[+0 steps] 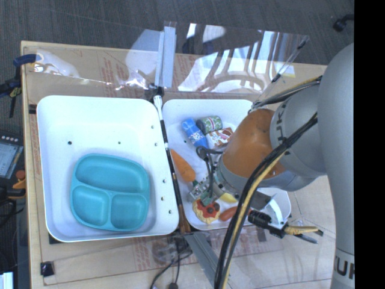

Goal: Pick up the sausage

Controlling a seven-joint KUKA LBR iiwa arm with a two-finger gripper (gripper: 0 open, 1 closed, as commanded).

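Note:
The sausage [229, 214] is a small red-orange piece lying near the front edge of the right bin [178, 114], partly under the arm. My gripper [206, 190] reaches down into the front half of that bin, just left of and slightly behind the sausage. Its tip sits above a yellow and red pizza-like toy [207, 211]. The bulky grey wrist with its orange band [255, 143] hides the right part of the bin.
An orange carrot [183, 165] lies against the right bin's left wall. A blue packet [192, 131] and a green can [211, 124] sit at the back. The left bin [54, 119] holds a teal divided plate [110, 191].

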